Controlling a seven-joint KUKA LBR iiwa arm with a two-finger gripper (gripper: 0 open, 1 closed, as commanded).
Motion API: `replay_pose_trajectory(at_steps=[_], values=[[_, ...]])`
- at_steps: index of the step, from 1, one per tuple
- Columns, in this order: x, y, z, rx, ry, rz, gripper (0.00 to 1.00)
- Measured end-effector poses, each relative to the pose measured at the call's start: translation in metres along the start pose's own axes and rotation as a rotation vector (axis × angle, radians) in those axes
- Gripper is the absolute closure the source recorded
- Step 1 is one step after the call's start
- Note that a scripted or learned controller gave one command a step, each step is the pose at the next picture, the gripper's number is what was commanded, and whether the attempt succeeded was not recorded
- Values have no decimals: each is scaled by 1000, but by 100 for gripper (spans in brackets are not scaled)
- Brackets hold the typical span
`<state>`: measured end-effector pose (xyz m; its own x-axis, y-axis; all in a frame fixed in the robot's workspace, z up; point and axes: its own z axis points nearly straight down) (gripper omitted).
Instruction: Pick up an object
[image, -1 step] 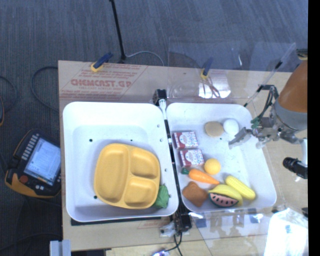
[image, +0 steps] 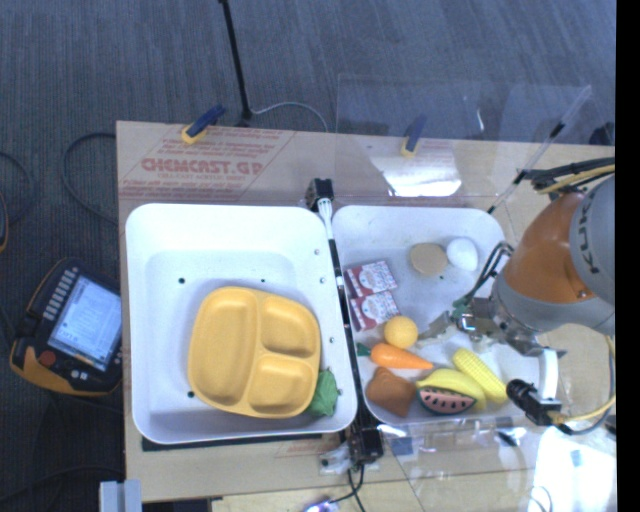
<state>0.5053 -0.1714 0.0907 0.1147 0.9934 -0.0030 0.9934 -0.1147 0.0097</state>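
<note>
The right bin (image: 490, 228) holds toy food. A red and white packet (image: 370, 292) lies at its left, with a tan round cookie (image: 430, 260) and a white egg (image: 462, 252) at the back. Toward the front sit a yellow lemon (image: 400, 331), an orange carrot (image: 400, 357), a brown piece (image: 390, 392), a banana (image: 448, 380), a corn cob (image: 480, 370) and a watermelon slice (image: 445, 401). My gripper (image: 456, 320) hangs low in this bin, right of the lemon and just behind the corn. Nothing is visibly held.
The left bin (image: 160, 250) carries a yellow divided plate (image: 255, 350) with a green piece (image: 326, 394) at its front right corner. A black ridge (image: 335, 270) separates the bins. My arm's orange band (image: 545, 262) leans over the right bin's right side. Cables run along the right edge.
</note>
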Motion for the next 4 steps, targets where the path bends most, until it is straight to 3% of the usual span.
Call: replay_pose_trajectory(at_steps=[1,3,4], values=[[62,-23,-1,-11,-5,-17,0],[63,-21,-1,-17,1,556,0],[72,28,-3,16,-8,1007,0]])
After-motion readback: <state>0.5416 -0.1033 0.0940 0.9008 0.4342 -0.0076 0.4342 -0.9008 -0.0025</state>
